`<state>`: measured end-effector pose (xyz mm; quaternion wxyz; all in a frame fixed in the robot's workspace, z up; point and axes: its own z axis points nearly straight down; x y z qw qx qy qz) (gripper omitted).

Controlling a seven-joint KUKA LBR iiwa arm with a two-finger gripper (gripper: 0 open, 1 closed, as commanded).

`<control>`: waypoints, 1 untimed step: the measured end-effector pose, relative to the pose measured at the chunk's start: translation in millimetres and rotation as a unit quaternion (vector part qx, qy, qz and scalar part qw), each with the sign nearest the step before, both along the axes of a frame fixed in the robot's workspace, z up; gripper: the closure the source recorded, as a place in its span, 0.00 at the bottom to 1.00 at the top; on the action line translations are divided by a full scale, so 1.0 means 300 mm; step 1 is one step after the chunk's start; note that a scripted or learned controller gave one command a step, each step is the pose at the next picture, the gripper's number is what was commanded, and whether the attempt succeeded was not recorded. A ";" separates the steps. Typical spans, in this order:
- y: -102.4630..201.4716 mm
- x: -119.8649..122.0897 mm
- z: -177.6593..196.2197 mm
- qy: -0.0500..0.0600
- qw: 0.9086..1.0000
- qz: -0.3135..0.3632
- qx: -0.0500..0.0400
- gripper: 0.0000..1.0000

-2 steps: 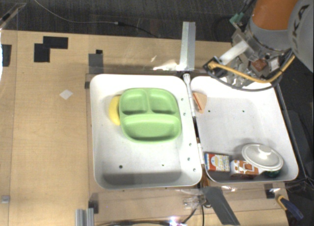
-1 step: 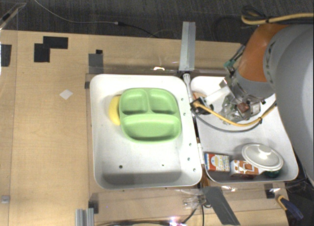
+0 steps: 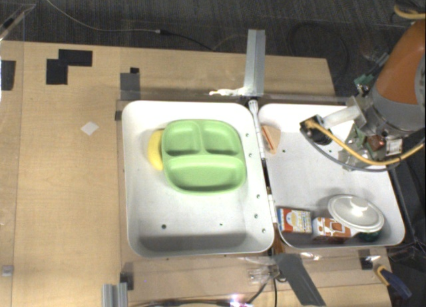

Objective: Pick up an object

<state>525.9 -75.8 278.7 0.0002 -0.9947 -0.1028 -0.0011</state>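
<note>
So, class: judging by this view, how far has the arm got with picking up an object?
Done: nothing lifted yet; the green divided plate lies in the left bin, the carton and white lid in the right bin. In hand: the arm hangs over the right bin's far corner. Left: descend, grasp, lift.

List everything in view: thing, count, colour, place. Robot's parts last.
Bins: 2, white, side by side on the bench; left bin, right bin.
Divided plate: 1, green, left bin, toward its back.
Yellow object: 1, yellow, left bin, tucked under the plate's left edge.
Carton: 1, red and white, right bin's front edge.
Lid: 1, white, round, right bin's front right, beside the carton.
Arm: 1, grey and orange, over the right bin's back right.
Hand: 1, low over the right bin.
</note>
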 end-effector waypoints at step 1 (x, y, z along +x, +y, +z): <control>-0.050 0.097 -0.341 0.002 1.000 0.009 0.000 1.00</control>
